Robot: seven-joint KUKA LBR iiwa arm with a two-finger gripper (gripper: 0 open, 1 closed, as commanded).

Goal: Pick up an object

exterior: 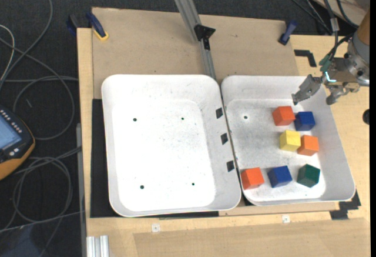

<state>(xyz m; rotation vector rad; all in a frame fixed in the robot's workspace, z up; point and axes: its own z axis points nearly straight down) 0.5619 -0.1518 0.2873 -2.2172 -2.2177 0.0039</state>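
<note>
Jaws stand open, nothing between them; the gripper (321,90) hovers above the back right corner of the right bin (258,92). Nearest targets: orange-red cube (283,115) and blue cube (304,120), touching or nearly so. Judgement: a clean pick needs the fingers straddling one cube's free faces, not the shared side. The green cube (308,175) near the front wall stands more apart. Left bin (117,88) alongside.

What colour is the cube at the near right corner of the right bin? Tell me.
Dark green cube, seen in the camera view, beside a blue cube.
</note>
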